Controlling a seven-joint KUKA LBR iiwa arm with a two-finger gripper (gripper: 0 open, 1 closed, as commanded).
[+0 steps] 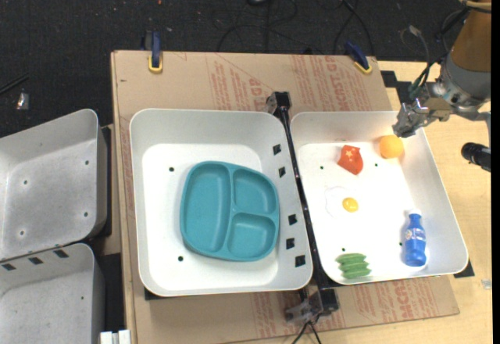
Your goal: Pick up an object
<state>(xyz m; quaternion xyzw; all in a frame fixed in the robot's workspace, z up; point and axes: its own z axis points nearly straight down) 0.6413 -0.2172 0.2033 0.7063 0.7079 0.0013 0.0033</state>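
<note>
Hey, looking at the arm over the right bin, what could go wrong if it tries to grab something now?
1. The claw sits by the right bin's far rim, next to the orange ball. Coming down, it might hit the rim.
2. The ball is round and lies near the sloped wall, so it could roll off when touched.
3. The red block lies close to the ball and might get knocked aside.

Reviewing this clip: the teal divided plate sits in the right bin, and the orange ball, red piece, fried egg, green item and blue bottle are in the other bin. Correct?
Not quite. The camera view shows the teal divided plate in the left bin; the orange ball, red piece, fried egg, green item and blue bottle lie in the right bin.
</note>
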